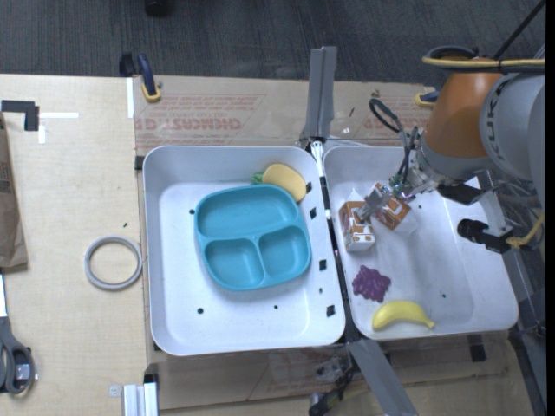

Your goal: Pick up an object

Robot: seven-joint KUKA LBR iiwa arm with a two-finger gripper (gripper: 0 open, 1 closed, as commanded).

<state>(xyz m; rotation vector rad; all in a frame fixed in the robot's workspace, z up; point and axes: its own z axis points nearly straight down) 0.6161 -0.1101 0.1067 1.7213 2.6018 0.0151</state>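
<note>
My gripper (382, 199) reaches down into the right bin (468, 276) near its upper left part. It sits right over a small orange and white carton (396, 214). A second carton, white with orange print (356, 225), lies just to the left of it. Lower in the same bin lie a bunch of purple grapes (370, 282) and a yellow banana (401, 316). I cannot tell whether anything is held.
The left bin (169, 302) holds a blue divided plate (252, 236) and a yellow lemon (285, 179) at its upper right corner. A grey ring (114, 261) and scissors (14, 367) lie on the bench at the left. The arm's orange band (457, 111) hangs over the right bin's far edge.
</note>
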